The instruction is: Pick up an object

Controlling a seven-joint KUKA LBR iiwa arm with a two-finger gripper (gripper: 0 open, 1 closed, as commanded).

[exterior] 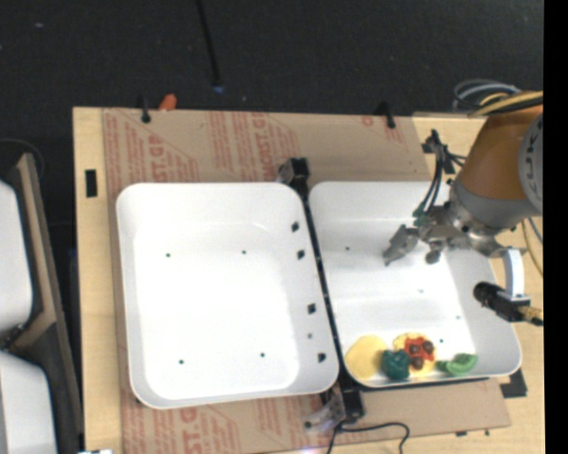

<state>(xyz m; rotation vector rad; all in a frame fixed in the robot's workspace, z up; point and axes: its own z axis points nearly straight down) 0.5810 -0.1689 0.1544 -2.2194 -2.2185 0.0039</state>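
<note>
My gripper (414, 248) hangs over the upper middle of the right bin (360, 296), its fingers spread apart with nothing between them. Along that bin's front wall lies a cluster of small objects: a pale yellow disc (363, 355), a teal lump (395, 364), a red and yellow toy (417, 348) and a green piece (461, 362). The gripper is well behind this cluster and touches none of it.
The left bin (218, 291) sits beside the right one, with a black divider strip (312, 272) between them. Both rest on a brown cardboard sheet (218, 145) on the bench. White containers (5, 253) stand at the far left.
</note>
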